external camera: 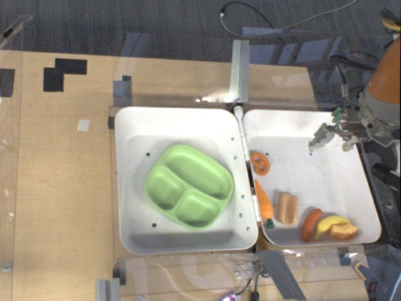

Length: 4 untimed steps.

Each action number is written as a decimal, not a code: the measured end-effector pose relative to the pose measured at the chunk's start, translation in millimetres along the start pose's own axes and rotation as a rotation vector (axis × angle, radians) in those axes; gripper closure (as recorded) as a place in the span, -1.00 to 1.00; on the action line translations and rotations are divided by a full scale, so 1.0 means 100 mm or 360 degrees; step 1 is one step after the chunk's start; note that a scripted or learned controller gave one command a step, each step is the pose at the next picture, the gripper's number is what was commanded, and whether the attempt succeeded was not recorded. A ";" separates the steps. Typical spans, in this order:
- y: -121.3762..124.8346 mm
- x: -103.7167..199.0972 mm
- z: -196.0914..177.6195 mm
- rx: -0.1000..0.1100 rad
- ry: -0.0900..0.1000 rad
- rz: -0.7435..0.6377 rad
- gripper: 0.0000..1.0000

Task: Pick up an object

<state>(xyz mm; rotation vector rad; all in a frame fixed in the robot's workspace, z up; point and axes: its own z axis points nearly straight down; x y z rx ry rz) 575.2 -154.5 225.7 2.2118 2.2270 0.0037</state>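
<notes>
Toy foods, a carrot and hot dog among them, are lying low in the right bin; the gripper is hanging spread and unladen, reaching in from its right rim.

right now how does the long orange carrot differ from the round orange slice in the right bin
The long orange carrot is a slim, tapering shape with a green end, lying along the right white bin's left wall. The round orange slice is a flat disc with a darker centre, lying farther up that wall. The carrot points lengthwise toward the bin's near edge; the slice has no such direction. Both are orange and lie in the same bin.
</notes>
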 end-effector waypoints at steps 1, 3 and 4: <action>-0.39 0.65 1.18 0.0005 0.0001 0.0031 -1.00; -0.62 0.74 1.22 -0.0036 0.0001 -0.0020 1.00; -0.07 0.49 -0.78 -0.0003 -0.0001 0.0400 1.00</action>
